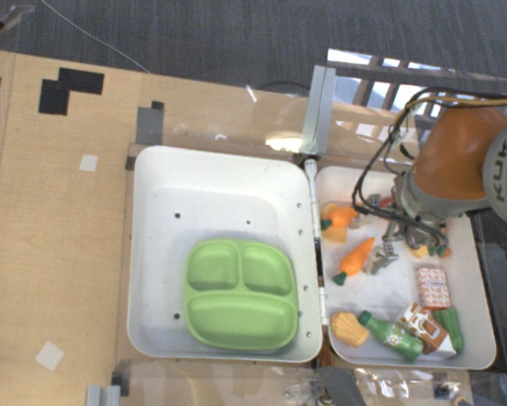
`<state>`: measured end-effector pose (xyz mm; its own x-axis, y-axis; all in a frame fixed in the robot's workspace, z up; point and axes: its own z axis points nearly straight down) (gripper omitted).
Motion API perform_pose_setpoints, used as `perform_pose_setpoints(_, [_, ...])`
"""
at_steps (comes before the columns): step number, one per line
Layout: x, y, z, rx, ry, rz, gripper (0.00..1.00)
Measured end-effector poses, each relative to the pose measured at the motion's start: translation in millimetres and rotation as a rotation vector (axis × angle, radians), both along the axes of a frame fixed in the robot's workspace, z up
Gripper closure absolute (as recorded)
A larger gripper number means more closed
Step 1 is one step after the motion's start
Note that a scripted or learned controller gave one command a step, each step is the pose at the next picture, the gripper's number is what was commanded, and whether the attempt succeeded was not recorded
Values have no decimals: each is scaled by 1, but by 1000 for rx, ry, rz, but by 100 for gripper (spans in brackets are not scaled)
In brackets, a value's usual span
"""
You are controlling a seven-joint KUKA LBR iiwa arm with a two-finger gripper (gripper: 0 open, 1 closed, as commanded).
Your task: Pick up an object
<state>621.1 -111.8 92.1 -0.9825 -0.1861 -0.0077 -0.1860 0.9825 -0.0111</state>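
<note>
Over right bin (484, 305), pincer (384, 257) beside carrot (355, 259)

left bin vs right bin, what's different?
The left bin is wider and carries one green divided plate; the right bin is narrower and carries scattered toy food, including a carrot. The arm hangs over the right bin, not the left. Both are shallow and white.

Glossy plastic tray (243, 296), wooden bench (44, 249)
</note>
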Motion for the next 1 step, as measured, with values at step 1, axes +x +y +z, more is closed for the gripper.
perform_pose_setpoints(1, [-54,26,-1,10,-7,-84,0])
